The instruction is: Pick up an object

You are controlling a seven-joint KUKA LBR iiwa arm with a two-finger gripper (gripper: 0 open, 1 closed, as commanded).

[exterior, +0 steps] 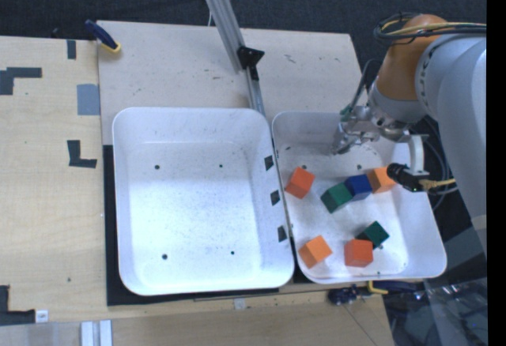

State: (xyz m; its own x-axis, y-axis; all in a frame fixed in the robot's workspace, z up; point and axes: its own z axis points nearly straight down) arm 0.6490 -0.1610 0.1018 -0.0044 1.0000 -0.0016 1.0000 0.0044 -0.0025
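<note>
Two white bins sit side by side, the left bin (190, 202) and the right bin (419, 246). The right one holds seven blocks: four orange (300, 182) (315, 250) (358, 252) (381, 179), two green (337, 197) (374, 234), one blue (358, 186).

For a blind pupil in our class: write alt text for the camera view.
A grey robot arm's gripper hangs over the back of the right bin, which holds seven small blocks: orange, green, blue and red. The left bin sits beside it on a wooden bench.
</note>
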